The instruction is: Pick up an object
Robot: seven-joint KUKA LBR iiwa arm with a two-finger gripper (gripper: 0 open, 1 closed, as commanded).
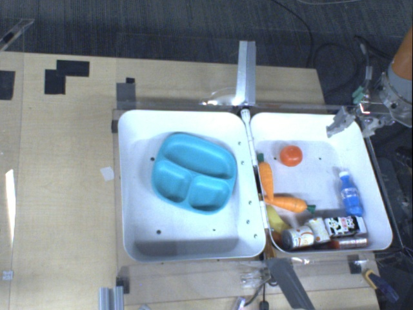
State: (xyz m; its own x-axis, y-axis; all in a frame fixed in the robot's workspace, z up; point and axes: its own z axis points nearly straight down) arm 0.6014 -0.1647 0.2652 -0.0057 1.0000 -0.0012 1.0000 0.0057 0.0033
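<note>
Tomato (291, 155) in right bin (381, 199), tool (342, 123) apparently well apart, upper-right

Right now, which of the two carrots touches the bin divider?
The upright-looking carrot, running along the right bin's left wall. The other carrot lies crosswise, pointing toward the blue bottle.

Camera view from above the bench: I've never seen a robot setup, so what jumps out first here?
The bright blue plastic divided plate stands out most, lying alone in the left shallow white bin. Next comes the clutter in the right shallow white bin: a small round orange fruit toward the back, two orange toy carrots along its left wall, and a small blue plastic bottle by its right wall.
</note>
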